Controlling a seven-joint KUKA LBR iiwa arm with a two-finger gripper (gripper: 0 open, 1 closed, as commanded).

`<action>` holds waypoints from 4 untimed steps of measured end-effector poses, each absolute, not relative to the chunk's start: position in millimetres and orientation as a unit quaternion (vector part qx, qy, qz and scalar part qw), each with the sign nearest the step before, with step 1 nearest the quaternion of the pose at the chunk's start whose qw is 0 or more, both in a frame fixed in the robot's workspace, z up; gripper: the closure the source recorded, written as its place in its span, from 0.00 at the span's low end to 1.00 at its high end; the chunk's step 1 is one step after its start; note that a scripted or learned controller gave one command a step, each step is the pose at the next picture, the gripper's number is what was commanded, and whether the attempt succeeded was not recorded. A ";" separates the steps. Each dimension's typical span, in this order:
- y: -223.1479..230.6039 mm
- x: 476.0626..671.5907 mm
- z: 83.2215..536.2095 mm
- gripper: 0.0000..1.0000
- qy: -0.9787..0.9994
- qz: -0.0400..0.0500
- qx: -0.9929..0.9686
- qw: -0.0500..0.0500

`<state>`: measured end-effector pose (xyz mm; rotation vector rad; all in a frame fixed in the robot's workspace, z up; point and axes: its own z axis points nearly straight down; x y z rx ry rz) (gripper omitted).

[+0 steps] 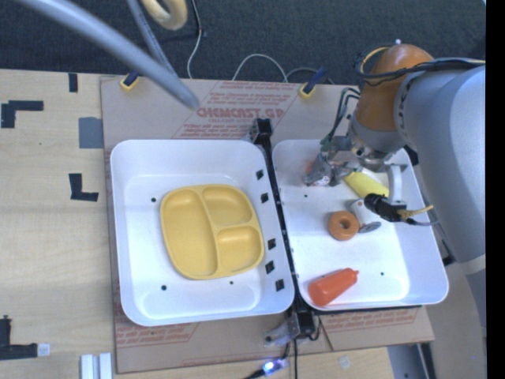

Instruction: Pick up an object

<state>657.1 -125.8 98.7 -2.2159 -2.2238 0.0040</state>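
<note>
The right bin holds a brown doughnut-shaped ring near its middle. An orange carrot-like piece lies toward the bin's front. A yellow object sits at the back, partly under the arm. My gripper hangs low over the back left part of this bin, left of the yellow object and above the ring. Nothing can be made out between its tips.
In the left bin lies a yellow divided plate. A black divider runs between the two bins. The grey arm with its orange band covers the right bin's back right corner.
</note>
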 end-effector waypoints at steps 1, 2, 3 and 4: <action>-130.6 662.3 160.3 1.00 -0.708 -0.001 -0.706 -0.002; -122.4 663.1 206.2 1.00 -0.708 -0.001 -0.706 -0.001; -121.8 663.2 214.7 1.00 -0.708 0.000 -0.707 0.000; -74.3 650.2 206.7 1.00 -0.709 0.001 -0.705 0.002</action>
